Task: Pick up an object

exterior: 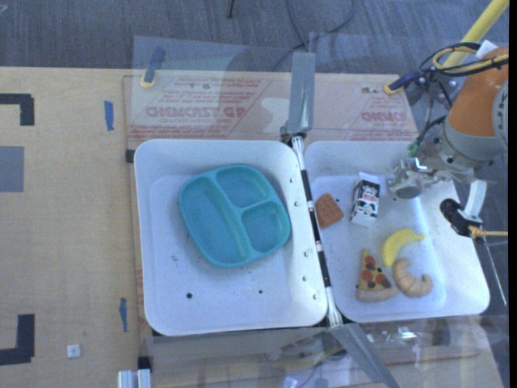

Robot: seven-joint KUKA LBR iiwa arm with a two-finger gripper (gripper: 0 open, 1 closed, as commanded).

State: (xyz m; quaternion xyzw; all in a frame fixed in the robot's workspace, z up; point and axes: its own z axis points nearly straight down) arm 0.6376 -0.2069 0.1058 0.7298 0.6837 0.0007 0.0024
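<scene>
milk carton: small, white, lying flat, far-left in right bin
banana: yellow, curved, centre
croissant: tan, near side
pizza slice: near-left
cracker: brown, left edge

Two white bins on a desk
A blue divided plate lies in the left bin; blue tape marks the desk.

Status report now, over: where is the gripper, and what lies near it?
Gripper low over right bin, nothing seen in it. Milk carton just left of it; banana, croissant, pizza slice nearer camera. Path unobstructed.
</scene>
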